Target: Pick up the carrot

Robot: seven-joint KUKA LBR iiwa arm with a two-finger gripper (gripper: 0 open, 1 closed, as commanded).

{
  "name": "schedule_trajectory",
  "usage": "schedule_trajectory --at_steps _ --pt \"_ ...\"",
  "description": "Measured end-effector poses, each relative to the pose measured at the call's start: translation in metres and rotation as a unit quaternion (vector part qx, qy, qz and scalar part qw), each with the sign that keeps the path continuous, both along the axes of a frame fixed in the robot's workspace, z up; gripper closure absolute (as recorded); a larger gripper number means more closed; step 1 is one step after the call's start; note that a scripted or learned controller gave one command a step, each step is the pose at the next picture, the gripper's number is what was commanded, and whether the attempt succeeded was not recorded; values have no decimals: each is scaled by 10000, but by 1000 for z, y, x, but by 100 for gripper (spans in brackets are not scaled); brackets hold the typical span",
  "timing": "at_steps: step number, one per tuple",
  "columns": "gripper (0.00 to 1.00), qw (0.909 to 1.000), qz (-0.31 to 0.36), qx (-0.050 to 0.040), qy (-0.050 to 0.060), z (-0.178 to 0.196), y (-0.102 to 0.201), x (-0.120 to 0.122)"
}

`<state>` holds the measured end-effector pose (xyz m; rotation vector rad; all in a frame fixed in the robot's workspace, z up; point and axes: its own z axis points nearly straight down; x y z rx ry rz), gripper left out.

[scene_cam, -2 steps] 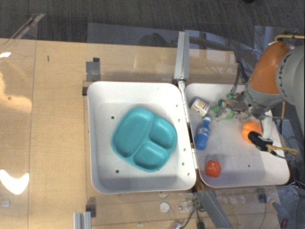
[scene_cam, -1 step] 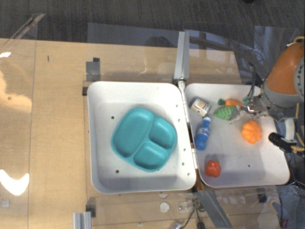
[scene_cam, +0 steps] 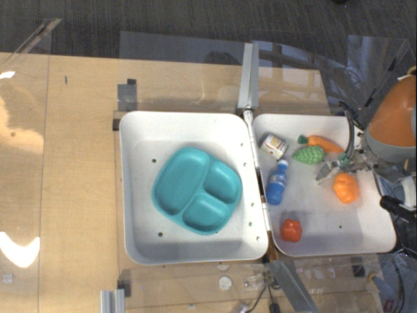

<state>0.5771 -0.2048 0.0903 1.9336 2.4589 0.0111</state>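
Grey arm (scene_cam: pixel 391 126) (wrist down) beside carrot (scene_cam: pixel 324 143)

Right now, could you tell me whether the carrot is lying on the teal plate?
No, the carrot lies in the right bin beside a green toy, while the teal plate sits in the left bin.

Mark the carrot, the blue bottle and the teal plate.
carrot (scene_cam: pixel 324 143): camera view, middle of its orange body.
blue bottle (scene_cam: pixel 276 186): camera view, middle of its body.
teal plate (scene_cam: pixel 171 186): camera view, floor of its largest compartment.
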Motion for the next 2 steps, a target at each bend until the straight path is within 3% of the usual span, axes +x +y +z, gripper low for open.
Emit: schedule_trajectory --at_steps 1,2 --pt "100 10000 13 -6 -52 14 1 4" --pt "100 9926 1215 -23 13 114 29 -43"
